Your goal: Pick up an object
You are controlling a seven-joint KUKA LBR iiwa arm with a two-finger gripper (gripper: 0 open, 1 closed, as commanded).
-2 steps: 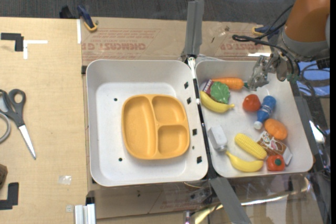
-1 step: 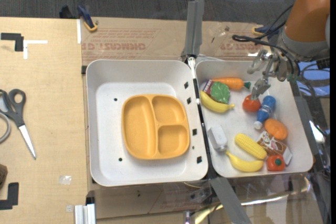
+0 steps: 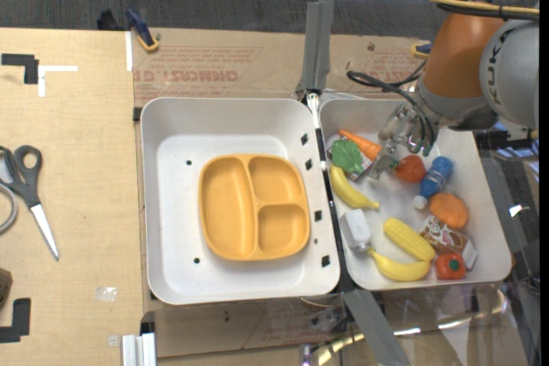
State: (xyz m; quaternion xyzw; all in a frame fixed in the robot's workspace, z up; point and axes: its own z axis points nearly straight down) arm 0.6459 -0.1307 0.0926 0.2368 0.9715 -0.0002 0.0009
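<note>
We see the grey arm with its orange band [image 3: 459, 56] reaching into the right-hand shallow white bin [image 3: 491, 184], beside the left white bin [image 3: 163, 184] holding a yellow three-compartment plastic tray [image 3: 254, 207]. The two-finger gripper [image 3: 383, 165] hangs low among the toys, near the orange carrot with green leaves [image 3: 353, 152] and a red round fruit [image 3: 410, 168]; whether its fingers are spread or pressed together we cannot tell. We judge a clean, centred descent on one toy best. The cardboard's mirrored print is too blurred to read.
</note>
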